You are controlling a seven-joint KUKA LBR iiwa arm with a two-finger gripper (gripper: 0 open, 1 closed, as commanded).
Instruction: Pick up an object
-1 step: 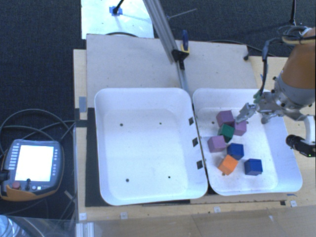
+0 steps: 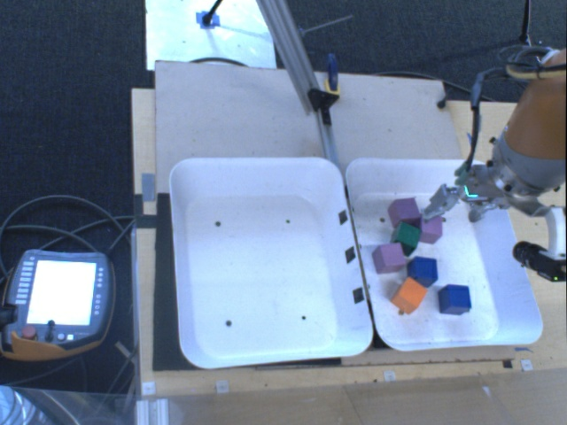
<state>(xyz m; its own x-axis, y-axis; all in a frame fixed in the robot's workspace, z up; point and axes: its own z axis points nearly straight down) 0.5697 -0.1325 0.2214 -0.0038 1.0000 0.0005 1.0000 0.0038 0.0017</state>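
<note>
Fingers (image 2: 440, 204) of mine reach in from the right of the frame, slanting down and left over the right bin (image 2: 523, 321), their tips just above and beside the cluster of blocks; I cannot tell how far apart they are, and nothing shows between them. Nearest the tips lie a purple block (image 2: 404, 211) and a smaller purple one (image 2: 431, 230), with a green block (image 2: 407, 235) touching both. Below these sit a third purple block (image 2: 388, 257), a blue block (image 2: 423, 269), an orange block (image 2: 409, 295) and, a little to the right, another blue block (image 2: 454, 299). My orange band (image 2: 539, 122) sits at the right edge of the frame. Left of this bin stands the left bin (image 2: 190, 193) on the desk (image 2: 239, 104).
</note>
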